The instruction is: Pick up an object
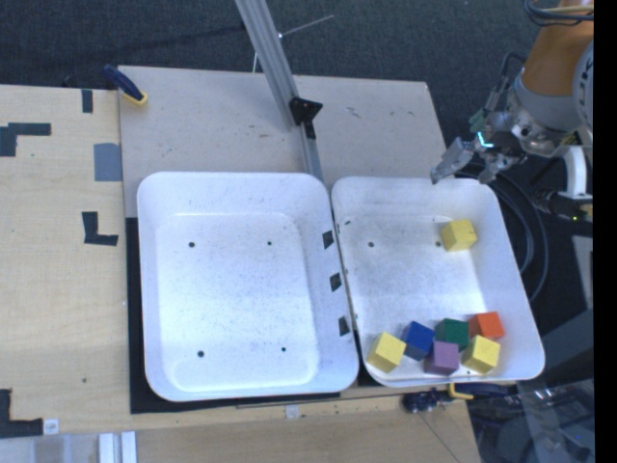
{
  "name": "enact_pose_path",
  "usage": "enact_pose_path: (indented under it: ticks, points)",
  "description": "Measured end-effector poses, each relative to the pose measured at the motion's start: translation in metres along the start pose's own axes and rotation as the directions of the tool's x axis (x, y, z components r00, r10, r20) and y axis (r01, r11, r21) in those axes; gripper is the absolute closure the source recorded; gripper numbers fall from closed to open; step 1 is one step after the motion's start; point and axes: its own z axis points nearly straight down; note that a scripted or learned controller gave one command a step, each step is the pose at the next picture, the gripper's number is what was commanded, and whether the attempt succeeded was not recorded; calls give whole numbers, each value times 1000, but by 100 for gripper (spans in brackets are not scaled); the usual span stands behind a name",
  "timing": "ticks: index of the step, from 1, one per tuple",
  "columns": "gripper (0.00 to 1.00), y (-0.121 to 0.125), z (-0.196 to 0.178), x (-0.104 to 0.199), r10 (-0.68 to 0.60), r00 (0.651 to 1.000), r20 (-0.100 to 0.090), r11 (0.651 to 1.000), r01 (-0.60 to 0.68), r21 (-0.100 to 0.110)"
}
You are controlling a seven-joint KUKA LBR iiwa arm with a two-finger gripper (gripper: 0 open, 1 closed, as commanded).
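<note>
- The grey arm with its orange band (557, 41) reaches in from the right, and its gripper (465, 162) hangs just above the far right corner of the right-hand shallow white bin (405, 287), over the rim rather than over the bin floor.
- I can't tell from here whether the fingers are spread or closed; they are small and dark against the bench edge, and nothing shows between them.
- A lone yellow cube (458, 234) sits in the far part of the right bin, near its right wall and a little below the gripper, apart from it.
- Along the near edge of that bin there is a cluster of small blocks: a second yellow block (388, 351) at the left end, a blue one (418, 339) beside it, a purple one (444, 356), a green one (451, 332), an orange-red one (488, 325) and another yellow one (483, 354) at the right end. They sit close, several touching.
- The left-hand white bin (231, 278) lies right beside the other, rims touching.
- A slanted grey metal bar (273, 51) crosses the pale wooden bench (58, 249) behind the bins.
</note>
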Motion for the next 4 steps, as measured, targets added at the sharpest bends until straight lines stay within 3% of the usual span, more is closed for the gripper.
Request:
enact_pose_path:
  ticks: [1,3,4]
  points:
    - [0,1,-3,0,-1,1000,3,1000,1,-4]
    - [0,3,122,-10,-1,1000,1,1000,1,2]
    - [0,2,140,-9,-2,1000,3,1000,2,-2]
